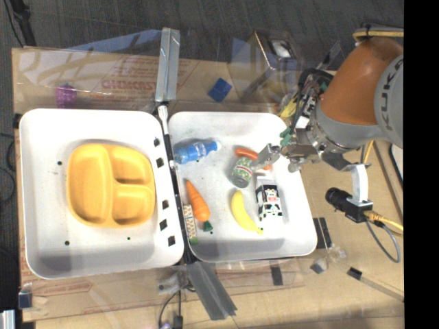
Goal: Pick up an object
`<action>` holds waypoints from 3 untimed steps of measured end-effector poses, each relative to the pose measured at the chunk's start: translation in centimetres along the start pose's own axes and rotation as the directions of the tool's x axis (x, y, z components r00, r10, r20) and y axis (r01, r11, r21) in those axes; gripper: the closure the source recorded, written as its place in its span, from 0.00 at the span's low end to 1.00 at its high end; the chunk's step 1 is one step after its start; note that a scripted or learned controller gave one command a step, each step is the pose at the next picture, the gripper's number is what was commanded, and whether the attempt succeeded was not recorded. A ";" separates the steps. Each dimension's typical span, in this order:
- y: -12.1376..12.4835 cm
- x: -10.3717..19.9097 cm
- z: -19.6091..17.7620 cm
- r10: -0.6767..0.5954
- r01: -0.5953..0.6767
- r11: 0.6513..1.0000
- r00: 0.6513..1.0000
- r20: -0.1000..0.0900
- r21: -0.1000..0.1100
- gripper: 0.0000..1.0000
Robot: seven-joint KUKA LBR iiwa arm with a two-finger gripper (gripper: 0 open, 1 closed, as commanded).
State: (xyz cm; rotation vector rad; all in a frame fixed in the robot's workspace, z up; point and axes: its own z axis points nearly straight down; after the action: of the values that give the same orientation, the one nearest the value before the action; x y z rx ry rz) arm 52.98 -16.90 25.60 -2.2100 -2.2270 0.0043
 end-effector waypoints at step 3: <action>-2.6 1.5 15.4 -0.057 0.057 0.998 0.998 -0.001 -0.002 1.00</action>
State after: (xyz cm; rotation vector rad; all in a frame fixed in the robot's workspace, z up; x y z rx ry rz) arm 50.33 -15.40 10.21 -2.1451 -2.2897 0.0009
